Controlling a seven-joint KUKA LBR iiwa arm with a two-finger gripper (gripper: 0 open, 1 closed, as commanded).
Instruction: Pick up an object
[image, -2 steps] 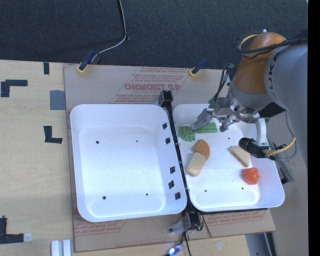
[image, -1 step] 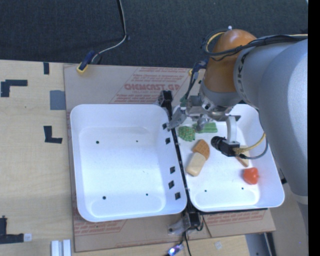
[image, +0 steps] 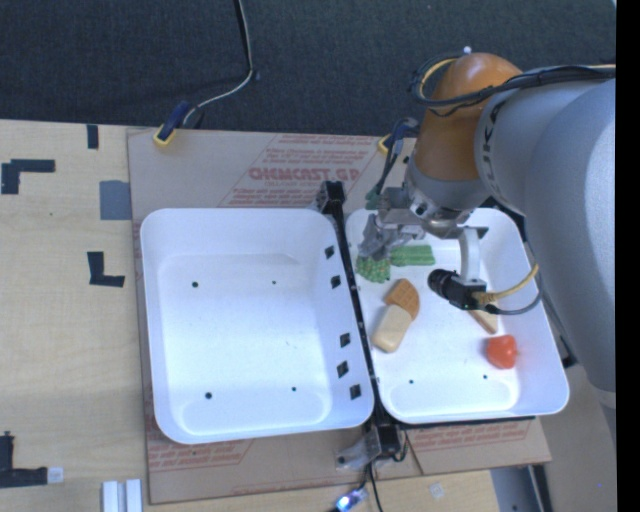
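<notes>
Broccoli (image: 375, 268), knobbly and green, lies in the right bin (image: 450, 395) close to the divider wall, directly beneath my gripper (image: 383, 238); whether my fingers are spread or closed I cannot tell. Beside it lie a flat green strip (image: 411, 256), a tan bread-like wedge (image: 396, 314) and a glossy red-orange piece (image: 501, 351). Bare white floor fills the left bin (image: 240, 330).
</notes>
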